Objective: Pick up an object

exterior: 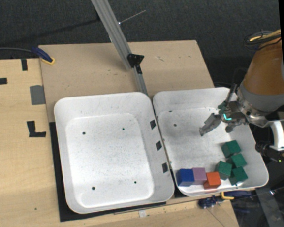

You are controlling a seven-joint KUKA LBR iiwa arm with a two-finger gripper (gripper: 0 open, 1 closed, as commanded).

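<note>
The bench [98,70] carries 2 white bins side by side: the left bin [63,122] and the right bin [180,102], their rims touching down the middle. The arm [265,82] reaches in from the right, its orange band above the wrist, and the gripper [209,124] hangs over the upper middle of the right bin, pointing left and a little down. Whether it is spread or pressed together cannot be told from this slant, and nothing can be seen held in it. The blocks sit in the right bin's near corner, well apart from the gripper. Along the near wall lie a blue block [185,176], a purple block [199,173] touching its right side, and an orange block [213,179] just beside the purple one. To their right is a cluster of green blocks [232,162]: 1 higher up near the right wall, others tumbled below it, close against the orange block; how many there are cannot be told exactly. A grey metal rail [115,31] runs at a slant from the top of the view down to the seam between the bins, with a black clamp [135,60] on it. Black tape marks [32,129] lie on the bench at the left, and a blue and yellow clip [44,55] sits near its far left edge.
</note>
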